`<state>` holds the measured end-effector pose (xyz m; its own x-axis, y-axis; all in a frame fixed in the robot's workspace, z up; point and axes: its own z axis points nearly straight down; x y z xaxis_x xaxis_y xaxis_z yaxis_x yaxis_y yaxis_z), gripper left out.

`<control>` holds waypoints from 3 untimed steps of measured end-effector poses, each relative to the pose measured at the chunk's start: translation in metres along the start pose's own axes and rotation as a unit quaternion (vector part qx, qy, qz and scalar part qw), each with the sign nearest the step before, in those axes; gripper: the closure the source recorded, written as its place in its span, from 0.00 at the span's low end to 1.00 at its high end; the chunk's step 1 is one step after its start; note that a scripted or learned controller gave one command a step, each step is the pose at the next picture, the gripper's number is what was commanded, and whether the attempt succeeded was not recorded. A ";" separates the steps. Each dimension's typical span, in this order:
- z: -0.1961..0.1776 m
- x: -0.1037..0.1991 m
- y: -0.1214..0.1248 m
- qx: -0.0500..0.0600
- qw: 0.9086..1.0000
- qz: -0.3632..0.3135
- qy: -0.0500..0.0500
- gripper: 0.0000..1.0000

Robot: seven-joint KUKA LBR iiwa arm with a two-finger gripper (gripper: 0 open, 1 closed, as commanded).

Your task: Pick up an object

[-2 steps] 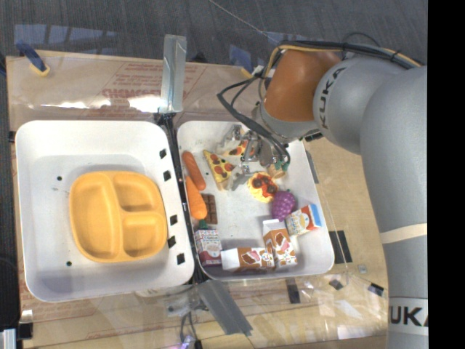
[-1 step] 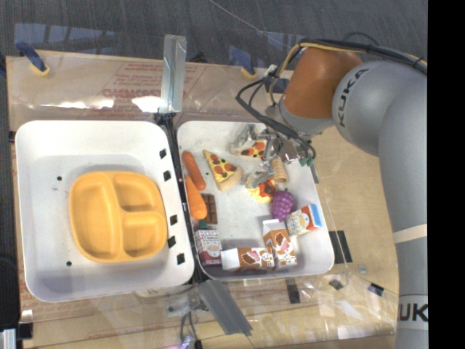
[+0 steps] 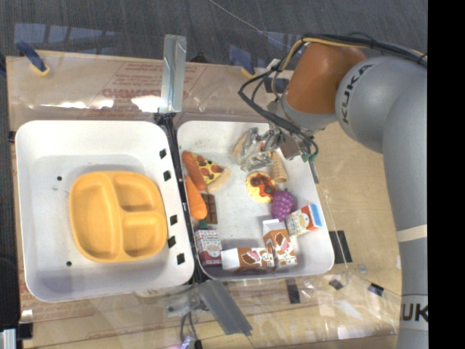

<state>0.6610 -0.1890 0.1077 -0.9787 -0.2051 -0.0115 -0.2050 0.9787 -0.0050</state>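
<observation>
Apparently a descent is staged: gripper (image 3: 256,145) is lowered into the right bin (image 3: 320,217), beside the ice-cream cone (image 3: 279,167) above toy grapes (image 3: 282,204). Jaws' state cannot be told; nothing seen held.

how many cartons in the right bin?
4, all by the near wall of the right bin: one at the near-left corner, one lying flat, one beside it, one right of the grapes. None seem hidden.
</observation>
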 end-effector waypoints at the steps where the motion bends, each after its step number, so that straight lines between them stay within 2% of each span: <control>1: -0.062 -0.012 0.064 -0.001 0.992 0.123 0.002 1.00; 2: -0.039 0.013 0.007 -0.002 1.000 0.018 0.005 1.00; 3: -0.070 0.003 0.040 -0.001 0.981 0.195 0.004 1.00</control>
<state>0.6491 -0.1498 0.1778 -0.9826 0.1858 -0.0052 0.1858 0.9826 0.0000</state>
